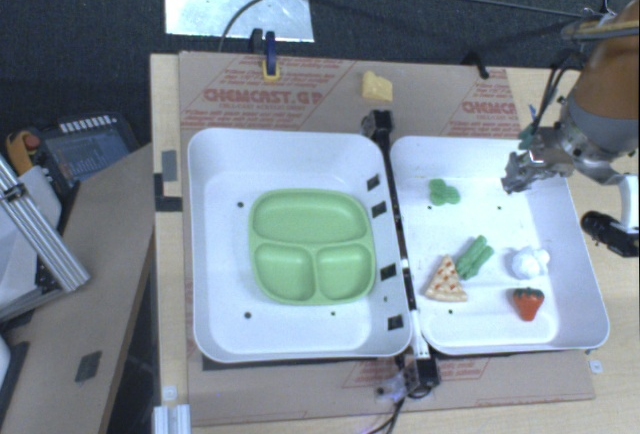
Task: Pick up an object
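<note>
Two white bins are seen on the table (170, 222). In the left bin (215, 162) one green tray (311, 246) lies. In the right bin (575, 252) five items are counted: broccoli (443, 191), beans (473, 256), pizza (446, 281), a white lump (526, 262), a strawberry (528, 303). The pincer (520, 172) hangs over the bin's upper right; nothing is seen gripped, and its opening cannot be told.
</note>
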You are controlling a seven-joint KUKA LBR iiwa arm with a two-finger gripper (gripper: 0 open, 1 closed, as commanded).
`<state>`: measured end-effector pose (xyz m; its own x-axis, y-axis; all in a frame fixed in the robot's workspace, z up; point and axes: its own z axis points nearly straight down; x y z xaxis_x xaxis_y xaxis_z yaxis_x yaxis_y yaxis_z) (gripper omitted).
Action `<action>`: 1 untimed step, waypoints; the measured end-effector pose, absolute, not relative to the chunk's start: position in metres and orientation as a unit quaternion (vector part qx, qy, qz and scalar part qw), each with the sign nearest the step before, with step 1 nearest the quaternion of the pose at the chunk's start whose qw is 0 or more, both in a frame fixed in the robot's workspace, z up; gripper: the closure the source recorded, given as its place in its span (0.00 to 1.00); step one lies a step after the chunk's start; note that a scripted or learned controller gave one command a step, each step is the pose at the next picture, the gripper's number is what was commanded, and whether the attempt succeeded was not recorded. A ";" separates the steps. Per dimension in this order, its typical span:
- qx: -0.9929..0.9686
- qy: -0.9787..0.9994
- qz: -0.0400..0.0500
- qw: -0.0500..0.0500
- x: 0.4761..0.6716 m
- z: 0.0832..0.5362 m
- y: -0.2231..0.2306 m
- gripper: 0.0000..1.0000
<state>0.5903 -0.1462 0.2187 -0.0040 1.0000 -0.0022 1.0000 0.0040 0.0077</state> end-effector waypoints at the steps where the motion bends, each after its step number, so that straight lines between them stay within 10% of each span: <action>1: 0.705 0.709 0.001 0.003 0.592 0.259 -0.146 1.00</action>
<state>0.5916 -0.1464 0.2593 -0.0047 1.0000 -0.0015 1.0000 0.0048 0.0057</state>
